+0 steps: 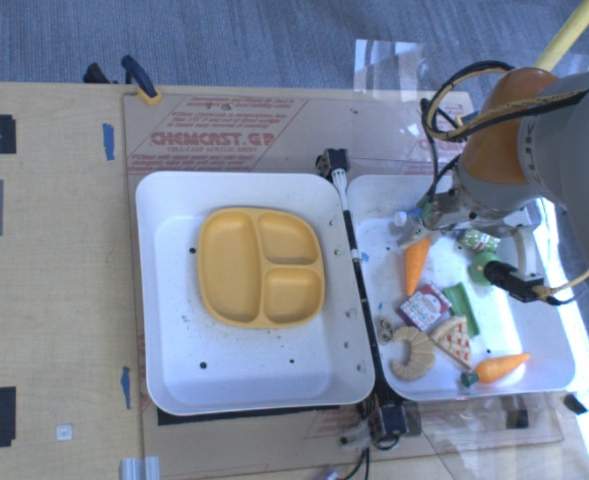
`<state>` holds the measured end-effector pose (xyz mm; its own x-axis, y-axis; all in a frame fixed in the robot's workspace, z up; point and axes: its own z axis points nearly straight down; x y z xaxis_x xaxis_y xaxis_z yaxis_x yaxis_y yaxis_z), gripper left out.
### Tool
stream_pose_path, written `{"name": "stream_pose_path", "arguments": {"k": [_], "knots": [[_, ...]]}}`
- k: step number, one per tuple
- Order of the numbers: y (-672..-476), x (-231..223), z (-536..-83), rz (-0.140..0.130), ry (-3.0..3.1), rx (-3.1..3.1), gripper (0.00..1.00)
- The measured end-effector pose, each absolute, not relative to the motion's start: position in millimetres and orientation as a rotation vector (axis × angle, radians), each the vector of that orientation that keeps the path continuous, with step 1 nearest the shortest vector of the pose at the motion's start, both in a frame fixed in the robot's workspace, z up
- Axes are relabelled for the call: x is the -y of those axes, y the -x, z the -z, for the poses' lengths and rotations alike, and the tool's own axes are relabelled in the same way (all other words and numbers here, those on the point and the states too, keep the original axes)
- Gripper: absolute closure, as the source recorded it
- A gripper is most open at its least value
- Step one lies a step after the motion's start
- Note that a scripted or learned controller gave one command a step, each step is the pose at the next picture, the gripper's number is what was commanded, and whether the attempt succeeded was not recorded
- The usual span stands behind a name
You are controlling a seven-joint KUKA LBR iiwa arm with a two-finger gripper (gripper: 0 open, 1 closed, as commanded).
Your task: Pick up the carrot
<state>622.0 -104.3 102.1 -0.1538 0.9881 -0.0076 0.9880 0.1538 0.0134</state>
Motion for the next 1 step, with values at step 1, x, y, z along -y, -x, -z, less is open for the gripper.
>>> {"name": "stream_pose_path", "arguments": {"k": [1], "knots": [[-670.7, 25.5, -191.5, -0.017, -2.149, -2.279, 1.00]]}}
